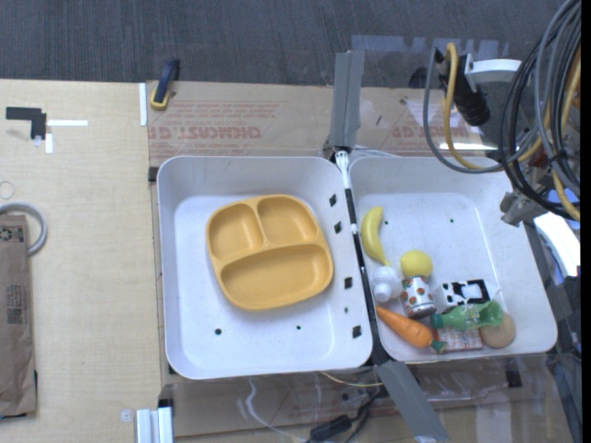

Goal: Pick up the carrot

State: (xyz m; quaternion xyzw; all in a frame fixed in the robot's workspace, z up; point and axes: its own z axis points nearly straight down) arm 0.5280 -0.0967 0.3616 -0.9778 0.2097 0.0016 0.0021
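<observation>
Carrot (406, 327): lying flat in the right bin (480, 212), near that bin's front-left corner, well apart from the gripper (531, 212), down and to the left of it in the camera view; nothing is gripping it.
Gripper: hanging at the right bin's far right rim among dark cables; I cannot tell whether it is released or clenched, as the wrist and cables are crowding it.
Neighbours: a spotted can (418, 296) is standing just beside the carrot's thick end, on the gripper's side, and a green packet (471, 317) is lying just right of its tip.
Banana (372, 233): resting by the bin's left wall, far across from the gripper.
Lemon (416, 265): sitting between banana and can.
Yellow plate (269, 251): lying in the left bin (185, 247), farthest from the gripper.
</observation>
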